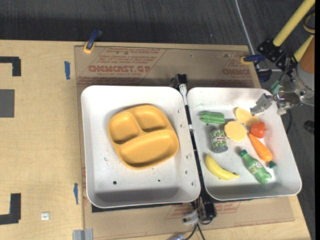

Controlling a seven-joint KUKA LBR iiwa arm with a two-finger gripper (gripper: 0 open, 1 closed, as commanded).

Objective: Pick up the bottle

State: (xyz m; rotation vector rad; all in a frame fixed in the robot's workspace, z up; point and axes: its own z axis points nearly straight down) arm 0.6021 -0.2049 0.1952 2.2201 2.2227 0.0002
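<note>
Near the right bin's [295,181] front edge, the green bottle [255,167] lies touching a carrot [261,147]. Gripper [262,104] hangs empty at the back-right corner; can't tell its state. It could easily snag the carrot instead.

A: What does the arm look like at the right edge?

B: Only a small part of it shows. There's a rounded orange band [306,59], and below it a grey wrist section [305,84] with a metallic sheen.

A: And the pincer [262,105]?

B: Light grey metal, angular, with a short pale finger [260,104] at its tip. Darker fittings sit where it joins the wrist, with what seem to be small cables or connectors, too blurred to tell apart.
</note>
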